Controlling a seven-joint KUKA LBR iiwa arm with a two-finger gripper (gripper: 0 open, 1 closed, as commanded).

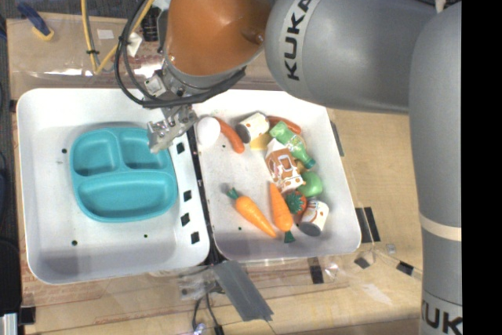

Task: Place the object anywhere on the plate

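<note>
White bins sit beneath "KUKA" lettering on the arm.

Plate in L bin; carrots & other toys in R bin; hand over plate's R edge.

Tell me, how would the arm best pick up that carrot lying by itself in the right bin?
Probably from straight above, gripping the carrot across its thick orange middle. It lies flat, slanting from its green top at upper left to its tip at lower right, with bare bin floor on both long sides, so the gripper could likely close across its width. The tapered tip might slip.
</note>
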